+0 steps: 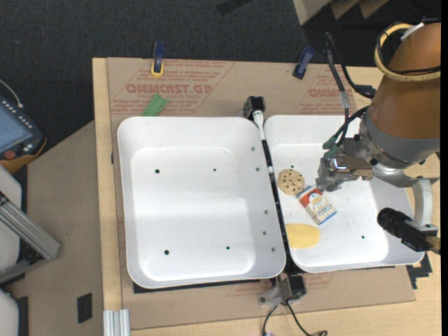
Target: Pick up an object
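The gripper (pixel 327 182) hovers in the right bin (pixel 364 250) just above the small red-and-white packet (pixel 317 205), finger state impossible to tell.

bright, even overhead light | soft shadows | mild blur throughout

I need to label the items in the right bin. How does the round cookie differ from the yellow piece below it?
The cookie is tan with dark spots; the yellow piece is plain pale yellow. The cookie is round; the yellow piece is a wider oval. The cookie lies nearer the gripper. Both lie flat in the right bin.
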Robot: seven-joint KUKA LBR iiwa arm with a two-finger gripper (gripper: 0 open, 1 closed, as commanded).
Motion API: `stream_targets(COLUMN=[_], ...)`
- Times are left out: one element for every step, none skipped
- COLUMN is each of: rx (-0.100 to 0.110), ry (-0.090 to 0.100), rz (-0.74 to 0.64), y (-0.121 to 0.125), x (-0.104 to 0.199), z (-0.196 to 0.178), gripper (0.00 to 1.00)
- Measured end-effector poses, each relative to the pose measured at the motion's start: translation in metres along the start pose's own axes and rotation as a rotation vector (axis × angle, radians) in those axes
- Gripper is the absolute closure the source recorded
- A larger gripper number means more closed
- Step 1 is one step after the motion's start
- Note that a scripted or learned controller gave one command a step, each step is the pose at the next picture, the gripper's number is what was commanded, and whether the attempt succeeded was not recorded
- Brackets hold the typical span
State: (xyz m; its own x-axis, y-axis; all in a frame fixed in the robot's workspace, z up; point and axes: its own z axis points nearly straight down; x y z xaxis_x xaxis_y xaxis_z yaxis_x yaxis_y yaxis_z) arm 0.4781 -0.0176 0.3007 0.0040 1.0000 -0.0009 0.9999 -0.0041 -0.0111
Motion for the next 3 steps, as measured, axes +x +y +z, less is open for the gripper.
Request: stream_targets(rx=[-0.016,-0.025,-0.003], ry=[0.001,0.003,0.0], rz=[-0.008,-0.008,-0.002], y=[0.001,0.008,-0.001], x=[0.042,0.072,0.057], z=[-0.045,-0.14,-0.073], gripper=[1.0,1.0,1.0])
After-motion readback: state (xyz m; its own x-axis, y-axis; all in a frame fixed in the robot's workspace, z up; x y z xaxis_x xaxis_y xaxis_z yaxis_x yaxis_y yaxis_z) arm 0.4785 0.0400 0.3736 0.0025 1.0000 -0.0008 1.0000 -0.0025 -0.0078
